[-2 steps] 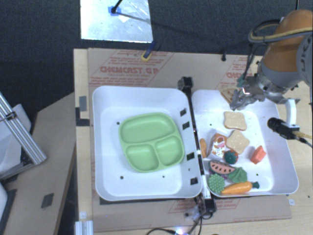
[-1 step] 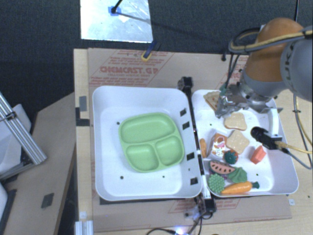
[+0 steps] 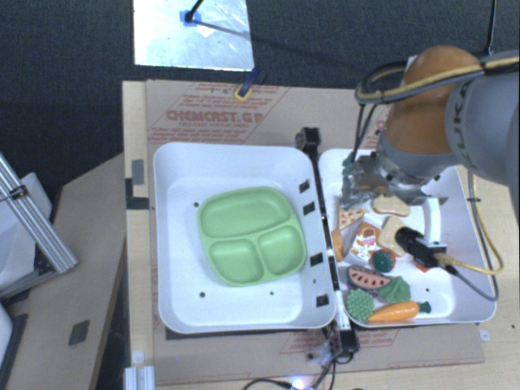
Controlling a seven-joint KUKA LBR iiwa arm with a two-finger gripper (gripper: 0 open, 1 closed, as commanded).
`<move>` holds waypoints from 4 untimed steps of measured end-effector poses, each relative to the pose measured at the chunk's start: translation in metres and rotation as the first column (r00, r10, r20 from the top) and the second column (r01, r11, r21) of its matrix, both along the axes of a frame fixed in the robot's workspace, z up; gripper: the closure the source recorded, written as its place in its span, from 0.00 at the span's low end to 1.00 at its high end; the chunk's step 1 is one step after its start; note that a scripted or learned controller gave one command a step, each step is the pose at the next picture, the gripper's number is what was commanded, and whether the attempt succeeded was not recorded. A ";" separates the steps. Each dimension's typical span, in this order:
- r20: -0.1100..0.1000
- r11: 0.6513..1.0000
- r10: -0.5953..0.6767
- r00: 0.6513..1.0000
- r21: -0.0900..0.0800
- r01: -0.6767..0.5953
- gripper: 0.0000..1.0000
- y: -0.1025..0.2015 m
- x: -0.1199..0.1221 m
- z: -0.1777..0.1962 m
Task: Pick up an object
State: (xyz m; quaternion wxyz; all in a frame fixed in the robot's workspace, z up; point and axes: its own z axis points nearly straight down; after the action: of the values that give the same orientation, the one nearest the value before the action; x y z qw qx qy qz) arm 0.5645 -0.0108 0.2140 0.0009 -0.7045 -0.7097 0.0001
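The right bin (image 3: 463,299) holds several toy foods: a pizza slice (image 3: 350,217), a toast piece (image 3: 392,205), a printed card-like piece (image 3: 366,242), a watermelon slice (image 3: 367,279), broccoli (image 3: 396,289), a green bumpy fruit (image 3: 360,303) and a carrot (image 3: 394,311). My gripper (image 3: 354,192) hangs low over the bin's far left part, just above the pizza slice. The arm's grey body and orange band cover the bin's back. A divided green plate (image 3: 248,234) lies in the left bin (image 3: 179,185).
A black clamp strip (image 3: 319,218) runs between the two bins. A yellow cable (image 3: 479,242) loops over the right bin's right side. A silver sheet (image 3: 193,23) lies beyond the bench. Metal rails (image 3: 32,218) stand at the left.
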 end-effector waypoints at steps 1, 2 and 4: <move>0.001 1.000 0.002 1.000 0.001 -0.002 1.00 0.041 -0.033 0.019; 0.000 1.000 0.000 1.000 0.000 0.000 1.00 0.058 -0.044 0.014; 0.002 1.000 -0.006 1.000 -0.001 0.006 1.00 0.048 -0.040 0.001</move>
State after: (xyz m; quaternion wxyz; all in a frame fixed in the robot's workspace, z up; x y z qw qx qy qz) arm 0.5242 0.0370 0.2153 -0.0002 -0.7067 -0.7075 -0.0005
